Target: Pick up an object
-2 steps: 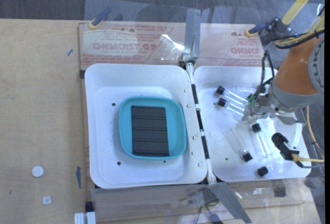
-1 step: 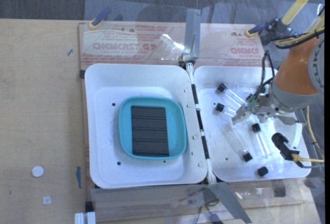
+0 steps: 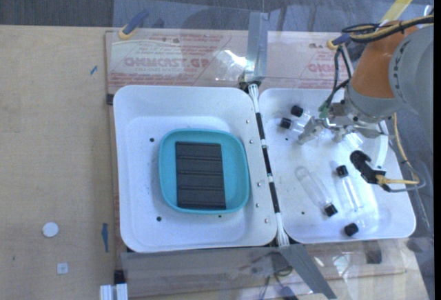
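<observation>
Plastic makes up nearly everything here: two shallow white bins, glossy and round-cornered, sit side by side on a tan wooden bench [image 3: 48, 119]. The left bin [image 3: 134, 105] holds one teal dish [image 3: 169, 154], a smooth rounded square with a raised rim. In that dish lies one dark block [image 3: 200, 174], rectangular, matt and ribbed across in horizontal bands. The right bin [image 3: 296, 223] holds the task's things, small clear vials [image 3: 313, 186], cylindrical and glassy, each seemingly closed by a stubby black cap [image 3: 330, 210]. Five caps can be counted. The transparent bodies are faint against the white floor, so five vials is probably the tally, with three bodies plain to see. Two lie near the bin's far left corner, two lie roughly parallel in the middle, and one lies near the front edge. The arm [image 3: 413, 71], grey metal with an orange band, reaches in from the right. Its gripper [image 3: 322, 127] hangs over the far half of the right bin, just beside the far left pair of vials. Whether it is parted or closed cannot be told from this angle, and all the vials appear to rest on the bin floor. Behind the bins is one clear sheet [image 3: 172, 61] printed with red lettering, and one small white disc [image 3: 50, 229] lies on the bench, well left of the bins.
</observation>
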